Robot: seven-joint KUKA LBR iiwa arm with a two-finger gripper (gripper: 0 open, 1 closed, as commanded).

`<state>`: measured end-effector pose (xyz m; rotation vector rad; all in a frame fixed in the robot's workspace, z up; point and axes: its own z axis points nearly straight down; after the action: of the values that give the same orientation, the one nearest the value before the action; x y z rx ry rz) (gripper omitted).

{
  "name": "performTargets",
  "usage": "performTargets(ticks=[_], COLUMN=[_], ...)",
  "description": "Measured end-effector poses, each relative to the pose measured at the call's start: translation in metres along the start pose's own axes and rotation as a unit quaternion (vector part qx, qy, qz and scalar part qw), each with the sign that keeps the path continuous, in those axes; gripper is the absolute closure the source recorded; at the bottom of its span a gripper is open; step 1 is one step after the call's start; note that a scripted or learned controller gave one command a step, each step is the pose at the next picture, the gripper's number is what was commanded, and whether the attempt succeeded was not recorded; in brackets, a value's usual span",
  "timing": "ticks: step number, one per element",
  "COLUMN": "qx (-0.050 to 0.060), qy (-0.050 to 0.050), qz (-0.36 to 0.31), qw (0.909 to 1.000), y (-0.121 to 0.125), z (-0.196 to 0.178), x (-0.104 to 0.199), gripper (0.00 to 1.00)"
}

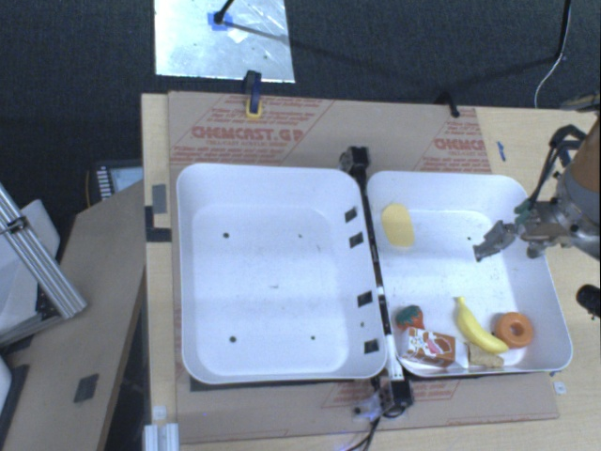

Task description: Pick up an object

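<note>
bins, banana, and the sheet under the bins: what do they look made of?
Bins: looks like thin moulded plastic, glossy white, with rounded corners and soft glare.
Banana: probably a plastic or rubber replica; uniform yellow, smooth, though too small to rule out real fruit.
Sheet: tan with red CHEMCAST print, likely paper masking on an acrylic panel; could be plain cardboard.

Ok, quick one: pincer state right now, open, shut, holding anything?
Pincer: above the right bin, nothing seen held; open or closed cannot be told.

Dark carpet (75, 64), shiny metal sheet (223, 26)
</note>
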<state>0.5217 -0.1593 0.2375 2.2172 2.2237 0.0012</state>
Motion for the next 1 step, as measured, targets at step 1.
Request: performTargets(ticks=[1], qx=[0.0], qy=[0.0], qz=[-0.002], qw=[1.0], y=[0.0694], z=[0.0842], x=[-0.0138], gripper=[0.0])
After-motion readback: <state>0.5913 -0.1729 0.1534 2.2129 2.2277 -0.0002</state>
